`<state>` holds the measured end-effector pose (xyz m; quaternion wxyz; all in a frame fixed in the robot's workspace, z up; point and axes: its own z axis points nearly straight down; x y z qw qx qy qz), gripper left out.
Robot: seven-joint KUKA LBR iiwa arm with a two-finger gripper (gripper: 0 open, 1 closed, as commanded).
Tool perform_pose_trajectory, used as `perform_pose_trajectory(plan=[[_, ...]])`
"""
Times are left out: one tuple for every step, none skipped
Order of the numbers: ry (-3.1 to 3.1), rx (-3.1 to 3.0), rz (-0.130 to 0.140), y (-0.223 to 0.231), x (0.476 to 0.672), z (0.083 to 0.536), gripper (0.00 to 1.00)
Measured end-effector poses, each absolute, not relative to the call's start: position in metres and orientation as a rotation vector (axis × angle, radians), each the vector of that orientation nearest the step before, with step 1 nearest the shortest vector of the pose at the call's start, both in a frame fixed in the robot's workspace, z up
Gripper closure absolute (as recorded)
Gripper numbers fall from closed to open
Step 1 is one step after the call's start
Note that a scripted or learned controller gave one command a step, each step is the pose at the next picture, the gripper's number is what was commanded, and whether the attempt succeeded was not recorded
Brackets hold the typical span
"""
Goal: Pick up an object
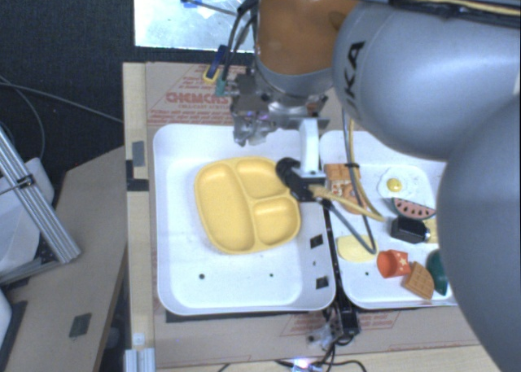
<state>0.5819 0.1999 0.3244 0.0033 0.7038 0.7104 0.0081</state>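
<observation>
My gripper (249, 129) hangs over the far edge of the left bin (175, 224), just beyond a yellow divided plate (244, 203) that lies in that bin. Nothing shows in its grasp. The right bin (366, 293) holds toy food: a fried egg (397, 184), a watermelon slice (413, 207), a brown patterned piece (339, 181), a black block (407, 229), a pale yellow disc (352, 249), a red cup (393, 263), a tan waffle piece (420, 282) and a green item (438, 273). The grey arm covers the right bin's far side.
Both bins sit on a cardboard sheet (183, 98) with red print. A wooden bench edge (130, 199) runs along the left. Bare white floor shows in the left bin's front part (236, 281).
</observation>
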Motion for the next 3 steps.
perform_pose_trajectory(plan=[[2.223, 2.223, -0.006, 0.168, 0.527, 0.293, 1.00], [2.219, 2.221, 0.000, 0.160, 0.622, 0.225, 1.00], [2.223, 2.224, -0.006, 0.150, 0.549, 0.224, 1.00]])
